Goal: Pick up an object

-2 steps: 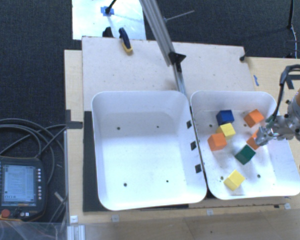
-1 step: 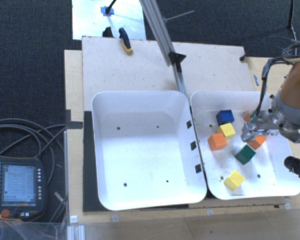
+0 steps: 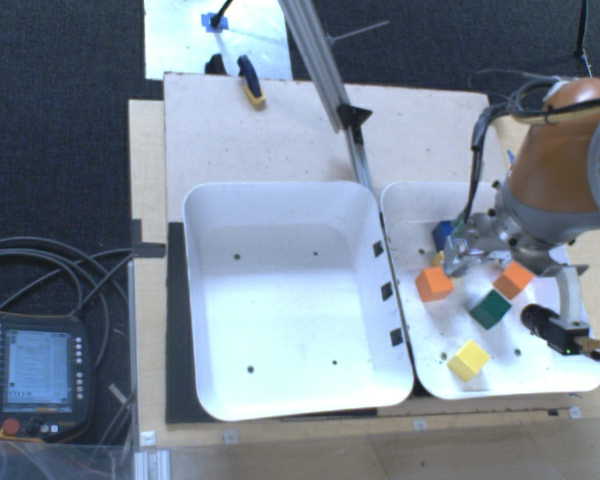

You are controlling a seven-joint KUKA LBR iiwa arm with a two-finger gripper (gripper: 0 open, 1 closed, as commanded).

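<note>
The right bin (image 3: 540, 383) holds several small blocks: a blue one (image 3: 442, 234) at the back, an orange one (image 3: 434, 284) near the left wall, a second orange one (image 3: 513, 279), a green one (image 3: 490, 309) and a yellow one (image 3: 469, 360) at the front. My gripper (image 3: 460, 256) is low inside this bin, just right of the blue block and above the left orange block. The grey wrist and orange band rise behind it to the right. Nothing is visibly held.
The left bin (image 3: 280, 194) sits beside the right one, with black clips (image 3: 388, 291) along the shared wall. A slanted metal pole (image 3: 320, 58) comes down to the bins' back edge. A teach pendant (image 3: 35, 368) and cables lie at the lower left.
</note>
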